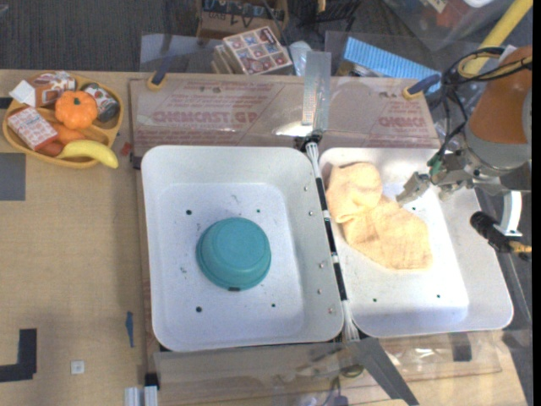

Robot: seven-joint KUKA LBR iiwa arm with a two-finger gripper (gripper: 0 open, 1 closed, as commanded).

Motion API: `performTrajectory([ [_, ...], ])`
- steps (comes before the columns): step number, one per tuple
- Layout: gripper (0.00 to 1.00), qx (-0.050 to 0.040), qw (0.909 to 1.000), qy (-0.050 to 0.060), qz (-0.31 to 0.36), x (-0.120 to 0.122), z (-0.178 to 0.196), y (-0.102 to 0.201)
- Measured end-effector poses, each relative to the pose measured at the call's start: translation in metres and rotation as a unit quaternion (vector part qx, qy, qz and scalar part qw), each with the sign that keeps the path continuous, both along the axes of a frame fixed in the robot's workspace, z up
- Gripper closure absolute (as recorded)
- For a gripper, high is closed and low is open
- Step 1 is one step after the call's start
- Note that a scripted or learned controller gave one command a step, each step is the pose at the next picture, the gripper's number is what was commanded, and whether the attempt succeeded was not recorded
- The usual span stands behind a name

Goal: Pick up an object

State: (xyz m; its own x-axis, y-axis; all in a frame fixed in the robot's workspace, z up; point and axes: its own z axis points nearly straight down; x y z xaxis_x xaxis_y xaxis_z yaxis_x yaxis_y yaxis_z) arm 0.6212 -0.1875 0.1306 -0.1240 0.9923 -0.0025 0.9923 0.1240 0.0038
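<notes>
Left bin point(161, 227): teal bowl point(234, 253), upside down. Right bin point(473, 303): crumpled yellow cloth point(376, 218). Pincer point(420, 184): beside cloth's upper right edge; open or closed, cannot tell.

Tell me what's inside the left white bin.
A teal bowl sits upside down near the middle of the left bin; small dark specks dot the floor around it. Anything beneath the bowl is covered, so I cannot tell.

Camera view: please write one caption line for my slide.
KUKA arm's gripper poised over a yellow cloth in the right bin; a teal bowl sits in the left bin.
</notes>
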Motion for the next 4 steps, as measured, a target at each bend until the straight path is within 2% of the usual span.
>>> performTrajectory([
  [1,0.0,-0.0002,0.9842,-0.001,0.177,-0.023,-0.042,-0.003],
  [2,1.0,-0.0011,0.9846,-0.004,0.175,-0.022,-0.03,-0.006],
  [3,0.0,-0.0011,0.9846,-0.004,0.175,-0.022,-0.03,-0.006],
  [4,0.0,-0.0022,0.962,-0.003,0.273,0.032,-0.041,0.043],
])
